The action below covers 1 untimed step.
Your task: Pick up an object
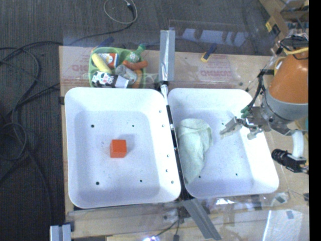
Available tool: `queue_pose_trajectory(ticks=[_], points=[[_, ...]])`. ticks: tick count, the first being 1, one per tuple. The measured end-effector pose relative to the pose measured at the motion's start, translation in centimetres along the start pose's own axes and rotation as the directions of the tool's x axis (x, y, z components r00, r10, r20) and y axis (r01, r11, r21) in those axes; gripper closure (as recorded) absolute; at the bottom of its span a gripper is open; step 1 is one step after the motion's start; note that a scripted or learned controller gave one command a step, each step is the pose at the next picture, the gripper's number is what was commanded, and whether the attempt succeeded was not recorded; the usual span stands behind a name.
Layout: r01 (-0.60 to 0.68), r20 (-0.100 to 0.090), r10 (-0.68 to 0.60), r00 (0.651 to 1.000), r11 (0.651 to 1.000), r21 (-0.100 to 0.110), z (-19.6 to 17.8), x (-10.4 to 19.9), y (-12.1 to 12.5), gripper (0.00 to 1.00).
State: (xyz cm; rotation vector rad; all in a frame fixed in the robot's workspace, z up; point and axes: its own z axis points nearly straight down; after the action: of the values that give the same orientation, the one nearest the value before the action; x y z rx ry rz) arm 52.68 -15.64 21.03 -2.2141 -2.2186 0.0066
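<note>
Landmark: central divider [170,129] between two white bins.

Right of divider, touching it: one pale cloth [194,143], crumpled. Judged soft, light, limp; best pinched at raised fold near its top.

Left of divider, mid-floor of left bin [80,99]: one orange cube [118,148]. Judged rigid, light; grip across opposite flat faces.

Gripper [239,125] over right bin [261,179], beyond cloth from divider; fingers spread, nothing between them.

Behind left bin: one green basket [93,64] of assorted small items.

My arm [290,82] wears orange over grey. An orange-red cube [118,148] sits in one white bin [80,185]; a pale greenish-white cloth [194,144] lies in the other white bin [261,177]. The desk [75,67] is tan.
</note>
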Motion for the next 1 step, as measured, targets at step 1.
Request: queue_pose_trajectory(ticks=[1], points=[[-0.142,0.002,0.142,0.99,0.99,-0.001,3.0,7.12,4.69,0.0]])
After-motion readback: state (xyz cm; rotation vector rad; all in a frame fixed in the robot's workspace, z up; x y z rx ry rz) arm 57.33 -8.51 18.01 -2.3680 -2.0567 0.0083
